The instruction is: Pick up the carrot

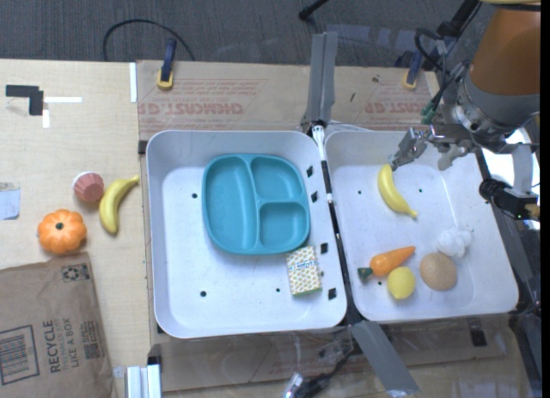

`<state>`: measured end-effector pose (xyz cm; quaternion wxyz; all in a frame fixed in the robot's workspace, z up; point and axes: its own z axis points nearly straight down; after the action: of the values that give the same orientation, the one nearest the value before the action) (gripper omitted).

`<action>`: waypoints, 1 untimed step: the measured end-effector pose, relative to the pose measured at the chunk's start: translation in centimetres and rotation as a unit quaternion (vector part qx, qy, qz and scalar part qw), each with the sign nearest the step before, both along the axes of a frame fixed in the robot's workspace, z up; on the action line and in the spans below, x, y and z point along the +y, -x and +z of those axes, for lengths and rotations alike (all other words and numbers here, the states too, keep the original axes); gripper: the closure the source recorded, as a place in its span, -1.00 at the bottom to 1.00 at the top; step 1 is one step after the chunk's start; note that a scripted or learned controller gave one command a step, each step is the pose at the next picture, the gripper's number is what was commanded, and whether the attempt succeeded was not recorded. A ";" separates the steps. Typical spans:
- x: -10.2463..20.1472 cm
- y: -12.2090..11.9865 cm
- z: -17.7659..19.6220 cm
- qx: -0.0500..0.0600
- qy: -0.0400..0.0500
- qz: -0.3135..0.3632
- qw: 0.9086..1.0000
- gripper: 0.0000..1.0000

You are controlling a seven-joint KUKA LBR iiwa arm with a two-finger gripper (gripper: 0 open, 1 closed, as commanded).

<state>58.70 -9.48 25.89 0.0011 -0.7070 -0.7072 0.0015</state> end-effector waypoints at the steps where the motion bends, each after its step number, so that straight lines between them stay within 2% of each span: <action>1: -1.7 5.9 -16.7 -0.002 0.000 0.024 1.000 -1.00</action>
<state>52.80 -11.17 9.17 0.0000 -0.6899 -0.7239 0.0002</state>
